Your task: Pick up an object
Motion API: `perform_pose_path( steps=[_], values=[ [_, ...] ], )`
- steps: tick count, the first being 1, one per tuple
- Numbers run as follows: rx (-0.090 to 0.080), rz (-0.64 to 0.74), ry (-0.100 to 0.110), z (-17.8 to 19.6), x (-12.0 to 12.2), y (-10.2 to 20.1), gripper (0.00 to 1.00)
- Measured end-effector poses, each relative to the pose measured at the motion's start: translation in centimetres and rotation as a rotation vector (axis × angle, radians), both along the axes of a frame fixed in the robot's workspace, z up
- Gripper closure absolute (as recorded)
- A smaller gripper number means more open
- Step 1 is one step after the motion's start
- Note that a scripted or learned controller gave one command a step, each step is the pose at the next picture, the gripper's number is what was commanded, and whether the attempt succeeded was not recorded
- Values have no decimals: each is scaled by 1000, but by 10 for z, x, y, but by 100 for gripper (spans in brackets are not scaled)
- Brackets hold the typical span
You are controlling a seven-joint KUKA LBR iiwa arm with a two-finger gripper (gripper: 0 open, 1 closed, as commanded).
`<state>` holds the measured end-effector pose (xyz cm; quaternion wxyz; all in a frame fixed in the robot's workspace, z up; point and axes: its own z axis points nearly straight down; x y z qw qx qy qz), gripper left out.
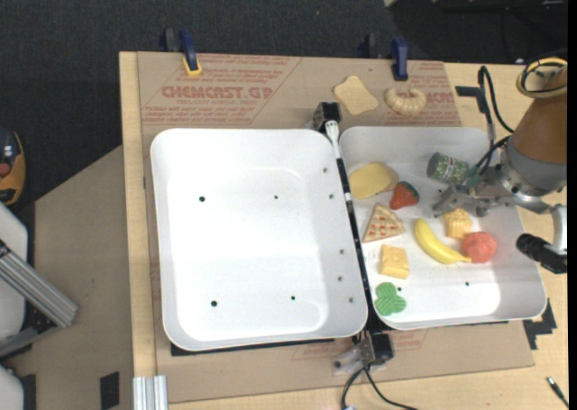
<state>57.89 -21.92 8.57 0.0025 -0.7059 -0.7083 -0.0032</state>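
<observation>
Camera view: looks down on a banana (439,244) lying in the right bin (534,296), curved, with one end toward the bin's middle. Finds the gripper (462,194) just above the banana, low over the bin's contents, at the end of the grey arm (539,142) reaching in from the right. Cannot tell whether the gripper is open or closed, or whether anything sits in it. Puts a small yellow block (457,222) just above the banana's right end, directly beneath the gripper, and a red ball (481,246) touching or nearly touching the banana's right tip. Places a green can (445,166) on its side farther above the banana, just left of the gripper. Sets a strawberry (405,193) above and left of the banana, a pale yellow lump (370,179) farther left still, and a waffle wedge (383,223) to the banana's left. Adds a cheese cube (394,261) below and left of the banana, with a green piece (389,298) lower yet. Leaves the left bin (164,219) well to the banana's left. Notes a bread slice (354,95) and a pale ring (405,99) on the bench, well above the banana.
</observation>
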Motion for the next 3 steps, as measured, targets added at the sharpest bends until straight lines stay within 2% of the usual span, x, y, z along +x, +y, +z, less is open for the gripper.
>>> perform_pose_path(
  steps=[1, 2, 3],
  values=[
    [3, 2, 4, -1, 75, 2, 0],
    [1, -1, 1, 0, 28, 0, 0],
    [-1, 1, -1, 0, 20, 0, 0]
  ],
)
